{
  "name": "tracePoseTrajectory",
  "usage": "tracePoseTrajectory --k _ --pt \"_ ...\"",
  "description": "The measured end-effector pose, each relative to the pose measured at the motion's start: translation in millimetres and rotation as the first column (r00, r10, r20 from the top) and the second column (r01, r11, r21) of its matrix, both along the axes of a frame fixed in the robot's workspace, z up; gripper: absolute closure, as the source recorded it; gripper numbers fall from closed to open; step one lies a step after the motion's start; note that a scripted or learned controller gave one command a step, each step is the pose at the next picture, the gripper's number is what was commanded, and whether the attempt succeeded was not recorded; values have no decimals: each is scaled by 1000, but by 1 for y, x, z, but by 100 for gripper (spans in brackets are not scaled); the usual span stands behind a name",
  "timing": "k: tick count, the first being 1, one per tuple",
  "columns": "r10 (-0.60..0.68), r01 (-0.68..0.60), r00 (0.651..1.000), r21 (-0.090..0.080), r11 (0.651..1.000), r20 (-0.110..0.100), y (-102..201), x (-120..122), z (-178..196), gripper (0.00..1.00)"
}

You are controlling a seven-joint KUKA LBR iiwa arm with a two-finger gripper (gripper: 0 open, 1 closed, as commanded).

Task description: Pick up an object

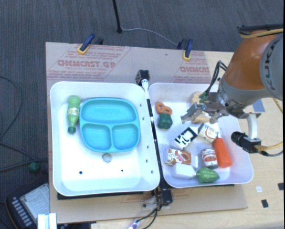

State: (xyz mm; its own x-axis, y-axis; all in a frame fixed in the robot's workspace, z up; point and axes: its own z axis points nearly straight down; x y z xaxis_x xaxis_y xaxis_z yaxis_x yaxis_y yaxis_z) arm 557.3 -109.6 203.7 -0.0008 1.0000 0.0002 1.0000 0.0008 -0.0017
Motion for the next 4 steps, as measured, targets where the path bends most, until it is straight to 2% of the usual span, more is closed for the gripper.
tracePoseTrajectory --k 1,2,3,4 --pt "-1 1 1000 -3 1000 9 9 7 -116 0" --pt "-1 1 1000 -3 1000 12 9 7 -105 100" --pt "0 0 1000 -2 1000 2 -40 111 -108 100" --pt "0 0 1000 -5 1000 8 -100 113 -115 100"
